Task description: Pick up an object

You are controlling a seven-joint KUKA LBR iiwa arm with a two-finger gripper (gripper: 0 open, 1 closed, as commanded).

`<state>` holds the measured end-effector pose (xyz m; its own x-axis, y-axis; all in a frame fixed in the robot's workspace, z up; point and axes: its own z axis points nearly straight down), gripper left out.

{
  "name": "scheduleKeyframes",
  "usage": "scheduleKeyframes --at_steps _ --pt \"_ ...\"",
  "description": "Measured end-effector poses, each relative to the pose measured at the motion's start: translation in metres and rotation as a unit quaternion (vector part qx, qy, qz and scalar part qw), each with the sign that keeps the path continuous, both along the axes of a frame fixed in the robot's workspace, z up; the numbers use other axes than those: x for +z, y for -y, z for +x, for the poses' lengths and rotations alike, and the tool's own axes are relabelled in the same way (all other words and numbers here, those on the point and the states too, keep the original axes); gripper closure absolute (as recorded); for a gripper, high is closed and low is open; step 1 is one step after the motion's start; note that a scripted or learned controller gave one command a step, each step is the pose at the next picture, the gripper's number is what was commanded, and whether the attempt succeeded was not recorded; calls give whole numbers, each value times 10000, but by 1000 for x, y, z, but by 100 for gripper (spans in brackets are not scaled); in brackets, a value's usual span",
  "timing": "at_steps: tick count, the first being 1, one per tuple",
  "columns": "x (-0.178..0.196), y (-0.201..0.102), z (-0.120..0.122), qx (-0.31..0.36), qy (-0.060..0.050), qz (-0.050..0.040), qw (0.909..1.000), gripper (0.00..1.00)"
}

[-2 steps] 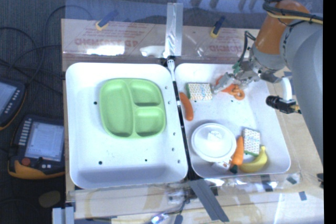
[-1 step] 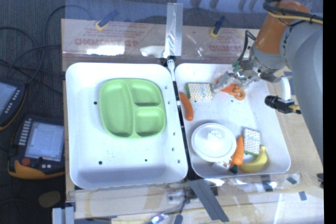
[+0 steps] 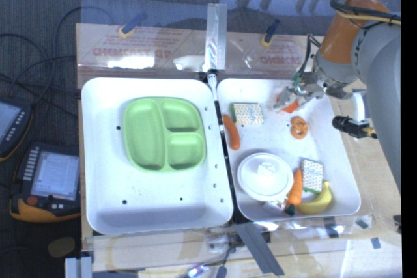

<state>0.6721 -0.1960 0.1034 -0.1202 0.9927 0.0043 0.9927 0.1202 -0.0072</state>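
My gripper [image 3: 292, 98] hangs low over the far right part of the right bin [image 3: 345, 159]. A small orange-red piece [image 3: 291, 106] shows right at its tip, and I cannot tell whether it is held. Just in front of it lies an orange ring-shaped toy [image 3: 298, 127]. A white and green patterned box [image 3: 247, 114] lies to the left of the gripper. An orange sausage-like toy [image 3: 230, 132] rests along the bin's left wall. Near the front stand a white bowl [image 3: 264, 176], a carrot [image 3: 296, 187], a banana [image 3: 317, 200] and a second patterned box [image 3: 312, 172].
The left bin [image 3: 104, 192] holds a green divided plate [image 3: 165, 133]. A metal post [image 3: 215, 36] rises at the back between the bins. The arm's grey body [image 3: 384, 88] covers the right side, with a black part [image 3: 348, 125] over the bin's right rim.
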Motion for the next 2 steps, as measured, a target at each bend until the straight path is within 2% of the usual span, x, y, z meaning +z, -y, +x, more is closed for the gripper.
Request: scheduleKeyframes --at_steps 1,2 --pt "-9 0 -3 -832 -9 -6 9965 100" --pt "92 -47 -4 -975 28 -26 9952 100"
